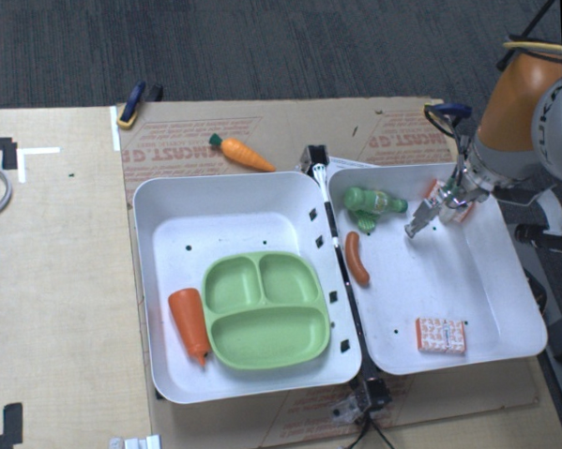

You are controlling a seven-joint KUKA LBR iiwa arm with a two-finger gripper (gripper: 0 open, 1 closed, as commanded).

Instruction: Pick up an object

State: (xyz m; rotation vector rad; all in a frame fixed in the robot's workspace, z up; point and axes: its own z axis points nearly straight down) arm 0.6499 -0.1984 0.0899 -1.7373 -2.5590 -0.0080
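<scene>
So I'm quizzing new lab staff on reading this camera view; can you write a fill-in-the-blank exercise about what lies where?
1. The green divided plastic plate lies in the ____ bin.
2. The large orange toy carrot in that bin lies on the plate's ____ side.
3. The small orange carrot with a green top lies on the ____, behind the bins.
4. The green toy bottle shares the right bin with a reddish toy ____.

Missing words: left; left; cardboard; sausage

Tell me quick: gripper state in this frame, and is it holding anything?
Gripper: cannot be told; it hangs over the right bin near the green bottle, nothing visibly held.
</scene>
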